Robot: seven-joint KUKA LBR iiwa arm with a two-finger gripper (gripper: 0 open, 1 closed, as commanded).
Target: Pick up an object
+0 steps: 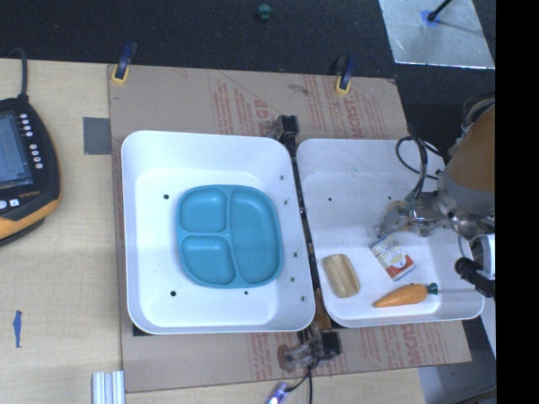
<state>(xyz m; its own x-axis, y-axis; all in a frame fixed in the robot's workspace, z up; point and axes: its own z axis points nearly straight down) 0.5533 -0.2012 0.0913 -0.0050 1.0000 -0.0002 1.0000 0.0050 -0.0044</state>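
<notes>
Camera view: claw point(396, 224) low in right white bin point(354, 162), above small white-and-red packet point(392, 257); can't tell its state. Orange toy carrot point(402, 295) near front wall, tan oval bread piece point(341, 274) to its left. Left white bin point(143, 225) w/ blue divided plate point(229, 235).

Just one camera here, fixed up above the bench point(67, 310) and looking down at a bit of a slant. It's far enough back to fit both white bins, the left bin point(143, 310) and the right bin point(354, 162), side by side. The arm point(472, 162) pokes in from the right edge, dark floor runs along the top.
</notes>
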